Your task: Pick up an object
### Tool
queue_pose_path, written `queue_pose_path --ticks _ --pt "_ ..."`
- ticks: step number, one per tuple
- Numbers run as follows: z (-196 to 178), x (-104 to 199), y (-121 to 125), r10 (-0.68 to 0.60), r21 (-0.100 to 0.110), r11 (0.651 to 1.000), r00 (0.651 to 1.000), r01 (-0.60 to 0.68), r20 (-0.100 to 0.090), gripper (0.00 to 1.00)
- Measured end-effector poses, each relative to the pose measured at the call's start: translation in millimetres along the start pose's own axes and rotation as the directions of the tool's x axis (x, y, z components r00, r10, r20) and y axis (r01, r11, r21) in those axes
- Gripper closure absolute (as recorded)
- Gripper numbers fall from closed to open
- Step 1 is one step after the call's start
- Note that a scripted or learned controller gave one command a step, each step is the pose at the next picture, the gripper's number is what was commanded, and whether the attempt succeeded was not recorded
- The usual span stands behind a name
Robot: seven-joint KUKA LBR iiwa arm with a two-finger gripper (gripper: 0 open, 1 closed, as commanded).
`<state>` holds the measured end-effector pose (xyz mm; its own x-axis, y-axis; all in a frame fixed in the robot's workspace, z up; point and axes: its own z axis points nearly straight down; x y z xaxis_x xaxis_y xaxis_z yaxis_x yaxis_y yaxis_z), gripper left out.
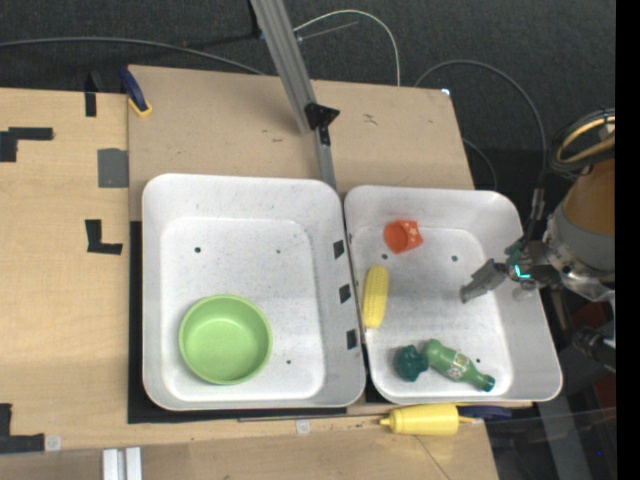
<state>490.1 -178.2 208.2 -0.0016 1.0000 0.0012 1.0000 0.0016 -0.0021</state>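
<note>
The right bin (520,338) holds three things. An orange-red cup (402,235) lies near its back, a yellow corn cob (375,295) lies along its left wall, and a green bottle with a dark teal cap (447,361) lies near its front. My gripper (482,281) hangs over the right side of this bin, reaching in from the right edge, its grey fingers pointing left and down. It is apart from all three objects, and nothing shows between its fingers.
The left bin (160,268) carries a light green bowl (225,339) in its front left corner. A yellow object (425,420) lies on the bench just in front of the right bin. A grey pole (285,48) slants up behind the bins.
</note>
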Motion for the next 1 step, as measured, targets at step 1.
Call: queue_pose_path --ticks 1 --pt "45.4 2.3 4.9 0.000 0.004 1.000 1.000 0.000 0.000 0.00"
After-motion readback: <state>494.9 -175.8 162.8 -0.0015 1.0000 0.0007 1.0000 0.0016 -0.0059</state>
